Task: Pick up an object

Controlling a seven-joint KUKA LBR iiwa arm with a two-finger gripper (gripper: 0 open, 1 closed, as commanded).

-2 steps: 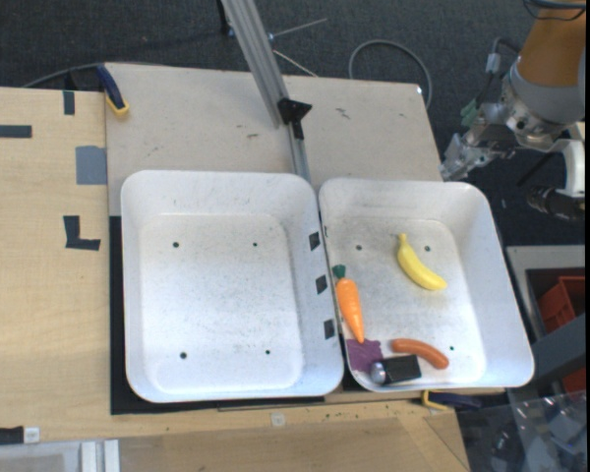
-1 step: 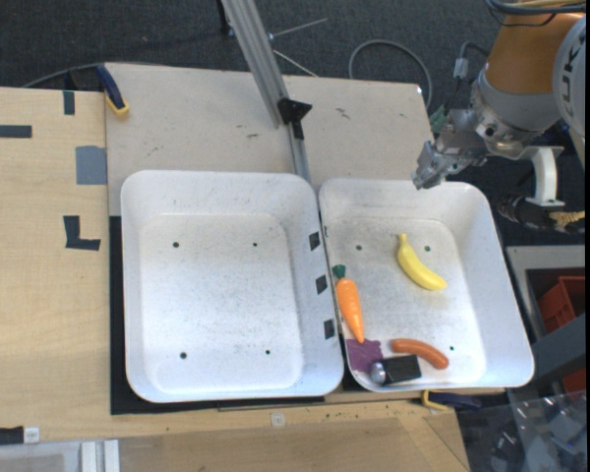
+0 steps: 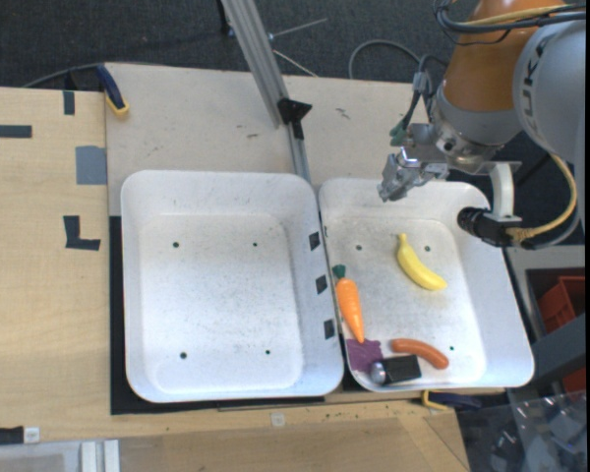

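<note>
In the right bin [image 3: 492,308] lie a yellow banana [image 3: 418,265], an orange carrot [image 3: 349,306] with a green top, a red-orange sausage [image 3: 420,352], a purple piece [image 3: 365,352] and a small black block [image 3: 400,369]. My gripper [image 3: 398,182] hangs above the far edge of that bin, up and left of the banana and apart from it. Nothing shows between its fingertips. The arm's grey and orange body sits at the upper right.
The left bin [image 3: 216,283] stands beside the right one, with black clips [image 3: 320,283] along the shared wall. A slanted metal rail [image 3: 265,67] runs from the top down to the bins' junction. A black cable connector [image 3: 482,224] overhangs the right bin's far right corner.
</note>
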